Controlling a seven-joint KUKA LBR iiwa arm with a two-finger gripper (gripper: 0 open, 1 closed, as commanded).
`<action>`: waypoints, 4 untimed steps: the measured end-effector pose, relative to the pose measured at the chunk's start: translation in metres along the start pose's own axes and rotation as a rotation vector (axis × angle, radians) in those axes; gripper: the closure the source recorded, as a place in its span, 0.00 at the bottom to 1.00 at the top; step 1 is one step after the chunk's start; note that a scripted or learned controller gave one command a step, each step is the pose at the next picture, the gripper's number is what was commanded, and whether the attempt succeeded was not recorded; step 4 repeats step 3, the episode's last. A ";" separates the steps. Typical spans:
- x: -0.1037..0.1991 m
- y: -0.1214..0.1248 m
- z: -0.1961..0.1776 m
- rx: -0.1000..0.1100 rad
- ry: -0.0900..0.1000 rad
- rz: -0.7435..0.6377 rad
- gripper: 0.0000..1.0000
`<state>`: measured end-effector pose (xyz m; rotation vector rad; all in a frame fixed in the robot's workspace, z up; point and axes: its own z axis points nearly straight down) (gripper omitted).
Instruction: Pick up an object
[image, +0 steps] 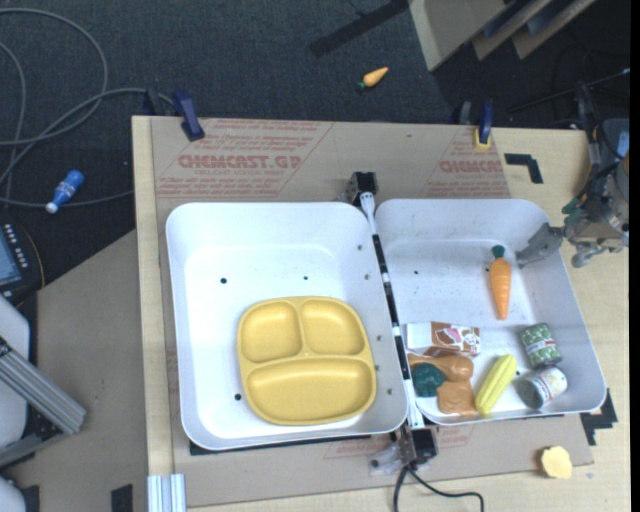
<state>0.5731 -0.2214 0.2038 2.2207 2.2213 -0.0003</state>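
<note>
Gripper (545, 243) at right bin's (440, 225) far-right rim, just beside toy carrot (500, 283); grip state cannot be told; nothing visibly held.

Red printed lettering runs across the brown cardboard sheet (300, 150) that lies on the counter under the two bins. Behind the left white bin (190, 250) it reads "CHEMCAST GP", with smaller lines above and below too fine to make out. The same print repeats behind the right white bin (450, 215), only partly legible. The small green-labelled can (540, 344) bears unreadable print.
</note>
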 end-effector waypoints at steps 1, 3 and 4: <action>0.015 0.015 0.117 0.011 0.005 -0.002 0.00; 0.082 0.063 0.092 0.001 0.001 -0.007 1.00; 0.082 0.063 0.092 0.001 0.001 -0.007 1.00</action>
